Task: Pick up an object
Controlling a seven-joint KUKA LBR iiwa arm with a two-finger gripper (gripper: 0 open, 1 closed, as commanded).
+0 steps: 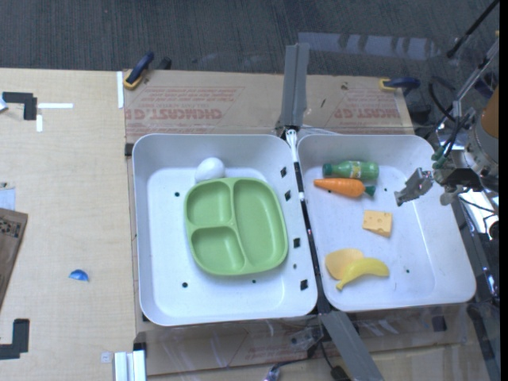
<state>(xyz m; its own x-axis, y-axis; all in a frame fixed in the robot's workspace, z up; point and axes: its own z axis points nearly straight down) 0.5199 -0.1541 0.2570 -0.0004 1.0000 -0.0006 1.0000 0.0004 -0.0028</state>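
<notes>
In the right bin point(444, 280) lie a green bottle point(351, 169), an orange carrot point(340, 186), a yellow cheese wedge point(378, 223) and a yellow banana point(357, 267). My gripper point(432, 186) hangs over the right side of that bin, to the right of the cheese and apart from every object. Its fingers point(413, 187) are spread with nothing between them.
The left bin point(151, 213) holds a green sectioned plate point(236, 226) and a white egg-like ball point(210, 167) behind it. A grey divider bar point(294, 86) runs up between the bins. Cables and frame parts crowd the right edge. A small blue piece point(78, 275) lies on the bench.
</notes>
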